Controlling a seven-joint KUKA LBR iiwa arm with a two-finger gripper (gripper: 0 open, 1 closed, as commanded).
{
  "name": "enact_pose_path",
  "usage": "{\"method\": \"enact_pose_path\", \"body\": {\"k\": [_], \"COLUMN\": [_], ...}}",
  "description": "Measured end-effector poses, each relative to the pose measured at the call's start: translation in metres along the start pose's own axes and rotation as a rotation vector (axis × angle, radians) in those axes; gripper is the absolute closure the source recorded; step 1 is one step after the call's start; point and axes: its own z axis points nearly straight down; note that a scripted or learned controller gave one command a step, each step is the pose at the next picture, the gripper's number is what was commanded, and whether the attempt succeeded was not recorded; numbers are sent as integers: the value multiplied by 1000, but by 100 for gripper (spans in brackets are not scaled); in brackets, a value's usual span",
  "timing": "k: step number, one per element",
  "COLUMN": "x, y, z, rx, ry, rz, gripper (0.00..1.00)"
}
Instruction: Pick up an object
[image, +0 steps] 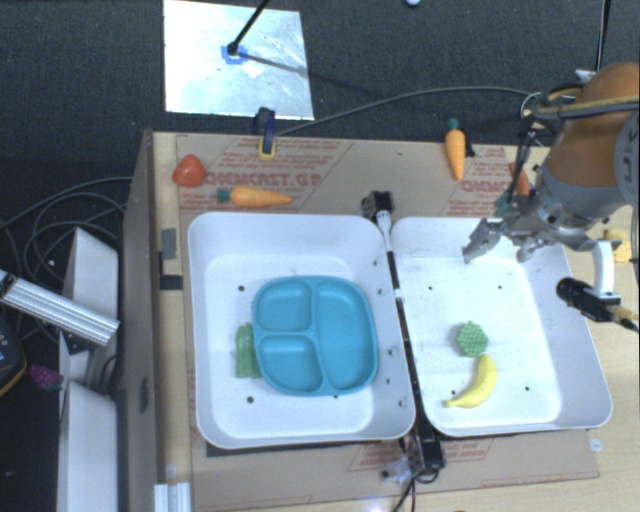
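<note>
In the right bin (530, 410) lie a small green knobbly ball (472, 338) and, just below it, a yellow banana (475, 385). My gripper (503, 243) hangs over the far part of that bin, well above and beyond both objects. Its two fingers are spread apart with nothing between them. The left bin (215, 300) holds a blue divided plate (314, 334) with a green piece (245, 352) lying against its left side.
On the cardboard behind the bins lie a carrot (257, 197), a red-orange fruit (188, 171) and a second carrot (456, 150). A black clip (380, 206) sits at the divider between the bins. Cables run along the left.
</note>
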Motion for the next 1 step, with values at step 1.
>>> {"method": "enact_pose_path", "body": {"k": [1], "x": [4], "y": [-77], "z": [83], "rx": [4], "ry": [1], "rz": [2], "gripper": [0]}}
